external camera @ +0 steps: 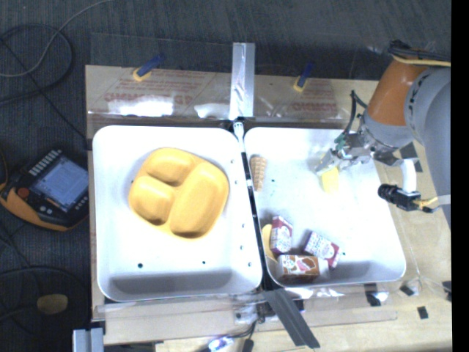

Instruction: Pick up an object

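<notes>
Fingers: cannot tell whether wide, narrow or clamped; too small and blurred at the gripper (341, 155) tip.

Left to right:
- Off the bench at far left, on the dark floor: orange-and-grey handheld controller (47, 189) with a screen.
- In the left bin (117, 270): 1 big yellow lobed item (179, 191), filling most of the middle.
- In the right bin (366, 226), hard against the dividing wall: small tan ribbed cone (258, 169).
- Lower left corner of the right bin: 3 red-and-white packets (300, 251) bunched together, touching or overlapping.
- Upper middle of the right bin: small yellow block (330, 179), just under and left of the gripper tip, touching or nearly so; contact unclear.
- Above the bin's upper right: grey arm (432, 116) with its orange band, reaching in.

Step in hand, as a judgement: at the grasp itself, gripper down at the yellow block, lift not yet shown. Hold not confirmed.

Next move calls for: firm closure on the block, then straight lift clear of the bin floor. If nothing gripped, re-aim, centred over the block.
</notes>
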You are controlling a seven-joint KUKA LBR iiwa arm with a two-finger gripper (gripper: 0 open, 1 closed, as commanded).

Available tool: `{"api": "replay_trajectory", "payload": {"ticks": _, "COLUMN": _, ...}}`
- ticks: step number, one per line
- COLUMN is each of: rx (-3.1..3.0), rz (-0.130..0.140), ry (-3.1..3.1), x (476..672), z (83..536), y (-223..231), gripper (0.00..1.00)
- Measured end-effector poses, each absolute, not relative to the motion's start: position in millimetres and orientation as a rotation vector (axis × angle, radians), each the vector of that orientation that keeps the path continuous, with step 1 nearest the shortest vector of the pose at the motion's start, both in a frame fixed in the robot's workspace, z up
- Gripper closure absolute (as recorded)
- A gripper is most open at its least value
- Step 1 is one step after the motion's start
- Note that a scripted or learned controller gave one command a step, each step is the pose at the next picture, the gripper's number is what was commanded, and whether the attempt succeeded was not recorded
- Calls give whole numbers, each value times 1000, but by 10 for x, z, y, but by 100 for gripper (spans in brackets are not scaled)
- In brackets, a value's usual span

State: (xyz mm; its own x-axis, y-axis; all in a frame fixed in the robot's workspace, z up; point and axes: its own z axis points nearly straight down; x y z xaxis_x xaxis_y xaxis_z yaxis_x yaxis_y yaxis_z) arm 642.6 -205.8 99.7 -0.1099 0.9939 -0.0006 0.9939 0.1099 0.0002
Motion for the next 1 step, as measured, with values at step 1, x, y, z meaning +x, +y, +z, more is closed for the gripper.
{"api": "replay_trajectory", "payload": {"ticks": 1, "rx": 2143, "rz": -2, "ry": 2296, "x": 6691, "z": 1896, "y": -1341, "gripper": 100}}
